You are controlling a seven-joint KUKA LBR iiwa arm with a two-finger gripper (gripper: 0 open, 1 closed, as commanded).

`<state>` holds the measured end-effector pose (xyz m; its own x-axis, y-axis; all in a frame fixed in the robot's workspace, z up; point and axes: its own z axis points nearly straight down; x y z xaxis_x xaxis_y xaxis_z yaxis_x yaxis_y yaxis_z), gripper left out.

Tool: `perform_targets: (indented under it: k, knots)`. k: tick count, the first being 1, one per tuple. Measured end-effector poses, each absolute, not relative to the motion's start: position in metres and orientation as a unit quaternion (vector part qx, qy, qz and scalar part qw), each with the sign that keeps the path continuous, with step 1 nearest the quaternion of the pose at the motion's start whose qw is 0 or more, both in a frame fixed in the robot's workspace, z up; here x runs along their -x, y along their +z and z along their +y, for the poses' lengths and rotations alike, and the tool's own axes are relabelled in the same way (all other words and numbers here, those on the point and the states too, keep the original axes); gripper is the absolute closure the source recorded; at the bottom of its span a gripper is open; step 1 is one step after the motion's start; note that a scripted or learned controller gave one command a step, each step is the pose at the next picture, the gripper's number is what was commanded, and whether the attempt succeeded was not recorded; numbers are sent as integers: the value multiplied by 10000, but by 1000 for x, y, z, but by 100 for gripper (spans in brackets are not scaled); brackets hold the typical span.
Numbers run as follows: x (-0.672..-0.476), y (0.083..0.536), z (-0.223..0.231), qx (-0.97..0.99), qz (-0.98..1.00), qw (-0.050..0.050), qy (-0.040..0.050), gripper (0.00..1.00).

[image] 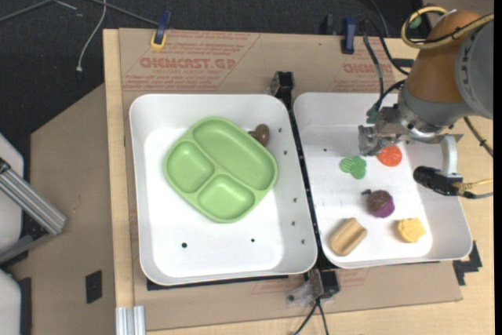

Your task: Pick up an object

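The right bin [329,121] holds several small objects: a green piece [354,166], a red-orange piece [390,157], a purple one [381,202], a tan block [347,236] and a yellow piece [410,230]. My gripper [377,137] hangs low over the upper middle of this bin, just above and between the green and red-orange pieces. Its tips look close to the red-orange piece, and nothing is visibly held between them.
The left bin [157,231] carries a green divided plate [221,169] with a small brown object [260,135] at its upper right edge. A black divider [302,169] runs between the bins. Blue clamps [162,29] hold the cardboard at the back.
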<state>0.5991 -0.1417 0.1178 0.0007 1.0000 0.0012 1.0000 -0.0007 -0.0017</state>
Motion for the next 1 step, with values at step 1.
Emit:
perform_targets:
  k: [1]
  knots:
    - [-600, 86, -141, 7072, -7070, 3, -6, 0]
